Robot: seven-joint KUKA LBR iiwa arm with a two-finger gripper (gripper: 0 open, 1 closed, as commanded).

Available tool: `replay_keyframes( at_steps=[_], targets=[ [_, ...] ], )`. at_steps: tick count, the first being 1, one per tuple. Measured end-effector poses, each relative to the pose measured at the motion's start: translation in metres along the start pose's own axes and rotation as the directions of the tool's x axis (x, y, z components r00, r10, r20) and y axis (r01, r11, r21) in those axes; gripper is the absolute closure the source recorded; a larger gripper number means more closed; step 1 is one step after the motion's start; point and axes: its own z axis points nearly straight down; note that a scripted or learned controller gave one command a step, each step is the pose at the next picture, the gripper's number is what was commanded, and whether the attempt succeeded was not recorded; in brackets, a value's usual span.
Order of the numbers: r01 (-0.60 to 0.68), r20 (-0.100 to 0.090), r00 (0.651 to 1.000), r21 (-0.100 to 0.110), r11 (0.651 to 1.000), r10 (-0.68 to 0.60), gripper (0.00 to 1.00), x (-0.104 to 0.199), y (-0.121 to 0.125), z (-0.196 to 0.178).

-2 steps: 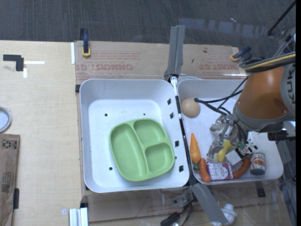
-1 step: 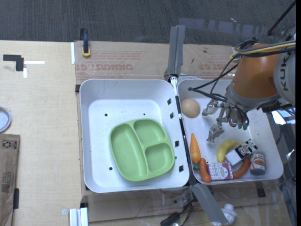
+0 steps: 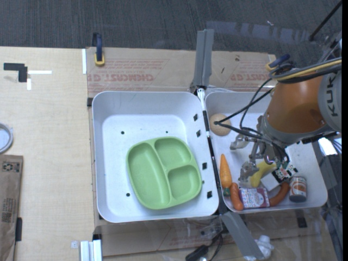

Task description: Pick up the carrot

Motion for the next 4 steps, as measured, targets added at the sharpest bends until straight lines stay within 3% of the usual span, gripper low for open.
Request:
replay_keyframes(
  at_steps=[1, 2, 3, 4],
  targets=[
    [-0.005, 0.003, 1.0, -0.002, 1.0, 0.005, 1.0, -0.001, 0.0, -0.009],
    [-0.264, 0.003, 0.964, 0.0, 0.964, 0.264, 1.0, -0.01, -0.03, 0.0],
    [-0.371, 0.003, 0.929, 0.0, 0.929, 0.371, 1.0, -0.005, -0.005, -0.117],
    [-0.091, -0.002, 0.996, 0.0, 0.996, 0.091, 1.0, 0.067, 0.067, -0.099]
  ],
)
